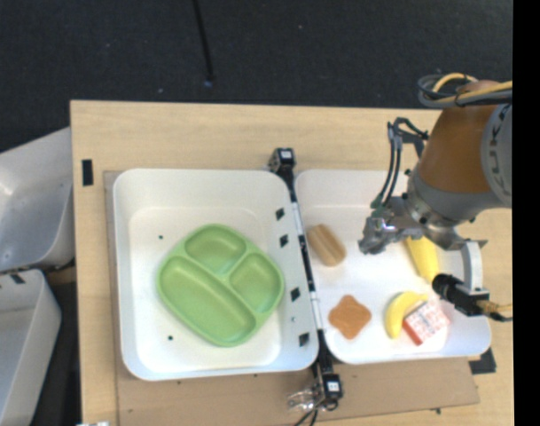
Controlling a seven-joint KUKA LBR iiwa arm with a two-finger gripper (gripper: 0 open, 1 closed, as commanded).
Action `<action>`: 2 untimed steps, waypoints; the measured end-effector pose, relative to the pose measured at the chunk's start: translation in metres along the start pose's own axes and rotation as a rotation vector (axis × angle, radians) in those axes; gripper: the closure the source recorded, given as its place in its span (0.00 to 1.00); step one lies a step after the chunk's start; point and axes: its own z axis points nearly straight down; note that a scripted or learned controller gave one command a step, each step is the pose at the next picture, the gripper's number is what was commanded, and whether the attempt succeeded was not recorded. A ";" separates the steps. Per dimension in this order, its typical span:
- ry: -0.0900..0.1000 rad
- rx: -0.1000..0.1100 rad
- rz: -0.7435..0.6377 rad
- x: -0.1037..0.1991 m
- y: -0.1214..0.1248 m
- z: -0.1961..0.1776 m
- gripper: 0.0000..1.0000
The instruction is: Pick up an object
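Nearest the camera in the right white bin [340, 185] lie an orange cookie-shaped piece [349, 316], a curved yellow banana [401, 312] and a red-and-white box [426, 323] (touching the banana). Farther back sit a tan bread roll [325, 244] and a second yellow piece [422, 257]. The gripper [376, 236] hovers between them; whether it is open I cannot tell. The left white bin [128, 238] holds a green divided plate [219, 282].

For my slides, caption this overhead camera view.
Robot arm over right bin of toy food; green divided plate in left bin.
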 end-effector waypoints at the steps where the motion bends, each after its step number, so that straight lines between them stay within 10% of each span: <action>1: 0.000 -0.003 -0.001 0.048 0.008 -0.017 1.00; 2: 0.001 -0.001 -0.002 0.103 0.014 -0.012 1.00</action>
